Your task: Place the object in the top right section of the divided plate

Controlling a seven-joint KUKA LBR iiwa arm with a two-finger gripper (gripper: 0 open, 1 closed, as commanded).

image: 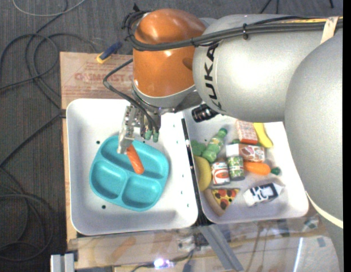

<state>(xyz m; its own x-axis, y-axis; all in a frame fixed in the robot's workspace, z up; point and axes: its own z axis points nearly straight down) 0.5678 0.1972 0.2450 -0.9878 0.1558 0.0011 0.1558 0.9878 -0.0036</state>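
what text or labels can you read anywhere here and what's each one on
"KUKA" in dark letters on the grey arm, running sideways down its casing.
Red print on the cardboard sheet under the bins: too faint and blurred to read.
Labels on the small cans and the carton in the right bin: too small to read.
Dark marking on the white carton: not legible.

Bench (90, 72), apparently brown board-topped, bears two shallow white bins touching side by side: left bin (85, 208), right bin (294, 205).
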